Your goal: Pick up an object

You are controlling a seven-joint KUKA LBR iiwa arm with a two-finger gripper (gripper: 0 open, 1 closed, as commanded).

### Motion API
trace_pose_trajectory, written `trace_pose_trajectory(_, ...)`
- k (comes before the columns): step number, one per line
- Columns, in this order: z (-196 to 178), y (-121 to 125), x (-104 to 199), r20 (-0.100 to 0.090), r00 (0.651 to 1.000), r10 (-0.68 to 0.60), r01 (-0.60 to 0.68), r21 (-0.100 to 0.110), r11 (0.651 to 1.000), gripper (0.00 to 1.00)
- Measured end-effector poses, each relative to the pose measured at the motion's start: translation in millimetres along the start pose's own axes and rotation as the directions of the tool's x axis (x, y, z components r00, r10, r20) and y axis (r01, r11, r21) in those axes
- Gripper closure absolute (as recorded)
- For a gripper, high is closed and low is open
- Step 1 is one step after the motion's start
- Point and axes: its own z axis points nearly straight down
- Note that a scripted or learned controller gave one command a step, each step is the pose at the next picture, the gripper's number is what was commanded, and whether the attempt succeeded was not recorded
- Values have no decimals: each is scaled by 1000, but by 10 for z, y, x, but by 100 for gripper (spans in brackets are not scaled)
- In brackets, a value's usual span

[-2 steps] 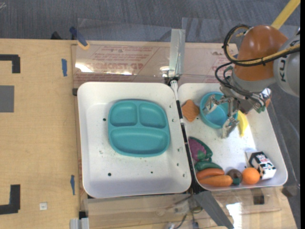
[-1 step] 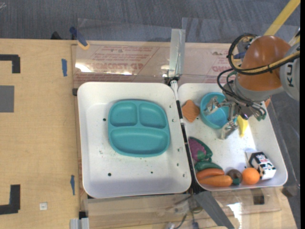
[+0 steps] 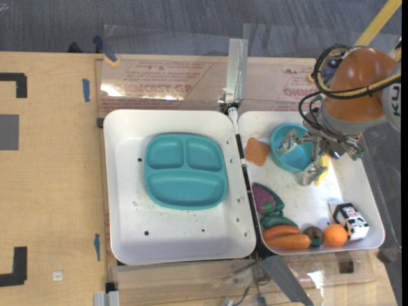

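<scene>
The gripper [image 3: 307,161] hovers over the right bin [image 3: 370,196] beside the teal bowl [image 3: 290,148], fingers apart and empty. No object is lifted; the grasp remains outstanding.

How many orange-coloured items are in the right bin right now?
3: an orange block at the bin's left wall beside the teal bowl, a carrot along the front edge, an orange fruit right of it. The arm may hide others.

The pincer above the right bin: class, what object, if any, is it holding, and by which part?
It cannot be told. The pincer hangs beside the teal bowl in the right bin, with something yellowish at its tips, but no object shows clearly between them.
</scene>
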Motion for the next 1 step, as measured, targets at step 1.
trace_pose_trajectory(1,-147,-49,73,-19,1000,10,-10,-4,1000,100)
